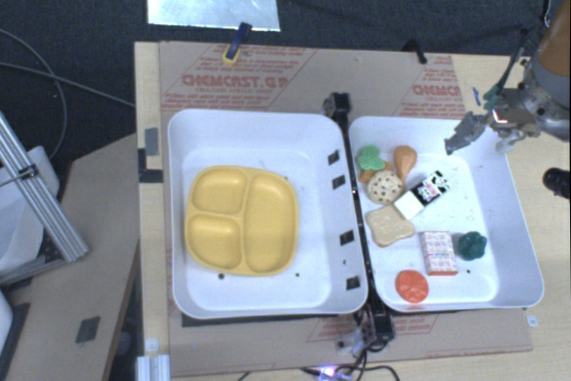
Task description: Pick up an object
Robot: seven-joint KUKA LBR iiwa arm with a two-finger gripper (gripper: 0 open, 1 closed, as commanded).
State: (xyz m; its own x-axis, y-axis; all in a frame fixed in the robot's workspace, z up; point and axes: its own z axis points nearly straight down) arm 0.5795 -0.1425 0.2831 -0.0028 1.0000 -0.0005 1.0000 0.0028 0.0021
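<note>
- Milk carton (422,194) lies below-left of my end effector (466,136), long axis slanting up-right.
- Bare bin floor (482,183) between us.
- End effector: I cannot tell its opening; holds nothing visible.

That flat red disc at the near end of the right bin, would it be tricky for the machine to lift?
Probably. The red disc looks round and lies low, so there seems to be little edge to pinch, and its smooth-looking top may be slippery. Pushed, it would likely slide across the bin rather than roll, possibly into the wrapped pink packet nearby.
</note>
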